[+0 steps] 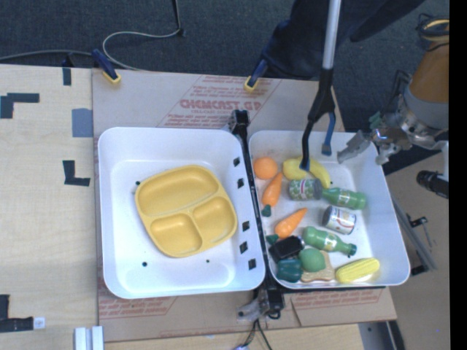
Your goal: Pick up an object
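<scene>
The gripper (pixel 315 155) hangs from a long pole in the upper middle of the frame, over the top edge of the right bin (pixel 379 203). Its two dark fingers are spread moderately wide, one tip reaching down to the banana (pixel 308 170), the other ending above the bin's rear wall with a blue pad. Nothing sits between them.

Just below and left of the fingers lie an orange (pixel 265 168) and a carrot (pixel 271 190). A small jar (pixel 303 189) touches a green bottle (pixel 344 197) to its right. Lower in the bin lie a second carrot (pixel 290 222), a can (pixel 339 219), another green bottle (pixel 328 240), a black object (pixel 285 248), a green round item (pixel 311 259) and a corn cob (pixel 357 270) in the lower right corner.

The left bin (pixel 117 217) holds a yellow divided tray (pixel 186 210), tilted askew near its centre.
</scene>
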